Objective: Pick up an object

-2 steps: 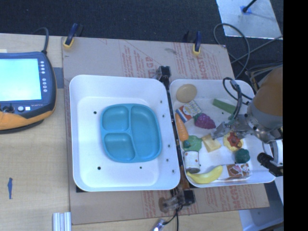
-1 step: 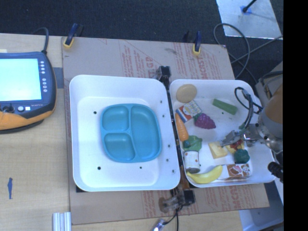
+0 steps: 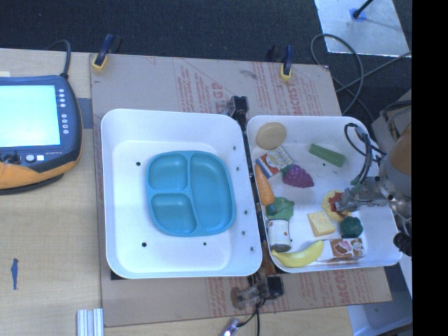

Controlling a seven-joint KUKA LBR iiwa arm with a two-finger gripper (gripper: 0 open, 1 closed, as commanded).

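Observation:
The right bin (image 3: 305,124) holds several toy foods: a beige round bun (image 3: 271,134), a green stick (image 3: 327,155), purple grapes (image 3: 298,176), an orange carrot (image 3: 263,185), a yellow cheese square (image 3: 321,223), a banana (image 3: 299,253) and a small can (image 3: 278,233). My gripper (image 3: 350,199) reaches in from the right and hangs low over the bin's right side. It is right at a small red and yellow item (image 3: 333,203), and a dark green piece (image 3: 351,226) lies just in front of it. Nothing is visibly lifted.
The left bin (image 3: 119,138) holds a blue divided plate (image 3: 190,192). A tablet-like pendant (image 3: 35,128) sits at the bench's left. A red printed packet (image 3: 346,248) and a green leafy toy (image 3: 280,207) also lie in the right bin. Clamps (image 3: 286,60) hold the board's far edge.

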